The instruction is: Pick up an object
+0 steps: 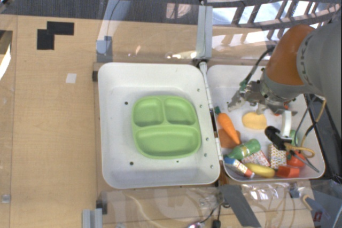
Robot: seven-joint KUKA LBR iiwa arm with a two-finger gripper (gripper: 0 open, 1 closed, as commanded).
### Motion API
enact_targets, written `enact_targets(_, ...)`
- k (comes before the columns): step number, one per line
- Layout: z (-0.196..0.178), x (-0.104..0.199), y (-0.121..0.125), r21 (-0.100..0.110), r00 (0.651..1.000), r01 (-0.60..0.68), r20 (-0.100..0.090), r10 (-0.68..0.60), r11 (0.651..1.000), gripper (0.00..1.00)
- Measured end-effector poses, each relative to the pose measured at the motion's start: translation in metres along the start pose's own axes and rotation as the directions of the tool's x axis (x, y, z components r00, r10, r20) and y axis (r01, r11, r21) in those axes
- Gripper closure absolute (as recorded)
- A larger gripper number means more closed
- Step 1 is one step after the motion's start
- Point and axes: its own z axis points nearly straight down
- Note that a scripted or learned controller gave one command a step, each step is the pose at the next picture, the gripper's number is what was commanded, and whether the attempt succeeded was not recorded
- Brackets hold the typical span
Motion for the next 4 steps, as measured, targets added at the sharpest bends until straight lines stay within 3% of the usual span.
enact_targets(1,-0.059,-0.092,-0.011,0.02,0.992,0.128,0.002,-0.128,0.992,0.0)
enact_targets(2,-0.038,-0.046,-0.052,0.024,0.954,0.3,-0.005,-0.3,0.954,0.0)
enact_targets(3,0.013,-0.103,-0.076,0.014,0.986,0.167,0.0,-0.167,0.986,0.0)
enact_targets(4,0.019,-0.071,0.043,0.021,0.999,-0.039,0.003,0.039,0.999,0.0)
